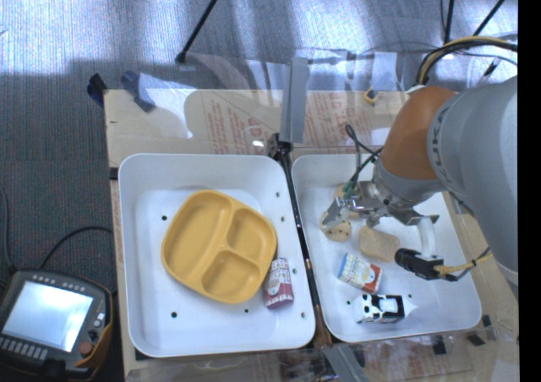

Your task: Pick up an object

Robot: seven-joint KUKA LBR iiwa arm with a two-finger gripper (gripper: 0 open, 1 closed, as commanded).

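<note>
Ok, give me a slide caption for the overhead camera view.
KUKA arm's gripper reaches into the right bin among small items; yellow plate in the left bin.

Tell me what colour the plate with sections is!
Yellow: the plate shows in the camera view.

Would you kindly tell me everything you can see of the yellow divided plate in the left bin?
The yellow divided plate looks like matte plastic, squarish with rounded corners and three compartments, nothing in them. It lies flat, turned at an angle, in the middle of the left bin. A small red-and-white packet rests against its lower right edge.
</note>
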